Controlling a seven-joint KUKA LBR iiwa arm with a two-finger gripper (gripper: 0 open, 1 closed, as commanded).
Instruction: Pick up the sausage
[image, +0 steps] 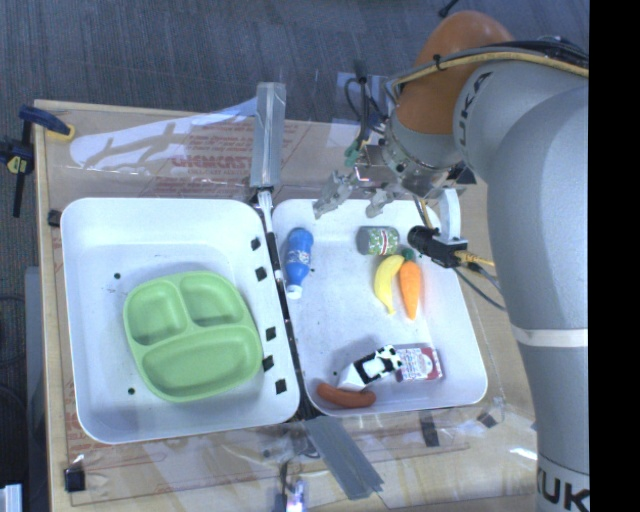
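In the camera view, the wooden desk (60, 140) carries two shallow white plastic bins side by side, the left bin (90, 250) and the right bin (330, 320). The reddish-brown sausage (346, 396) lies flat at the near edge of the right bin, close to its near-left corner and just beside a small red-and-white milk carton with black cow patches (398, 365), which lies on its side slightly farther in. Nothing touches the sausage from above. A blue-and-white plastic bottle (297, 258) lies near the dividing wall, towards the far side of the same bin. Farther right, a yellow toy banana (387, 282) and an orange toy carrot (411, 286) lie touching one another, with a small green can on its side (378, 240) just beyond them. In the left bin sits a light green plastic divided plate with three compartments (192, 338). The grey arm with its orange band (460, 70) reaches in from the right, and its two-finger gripper (352, 202) hangs over the far rim of the right bin, well apart from the sausage. The jaws appear spread, with no object between the metal fingers (328, 203), though their tips look small and slightly blurred here.
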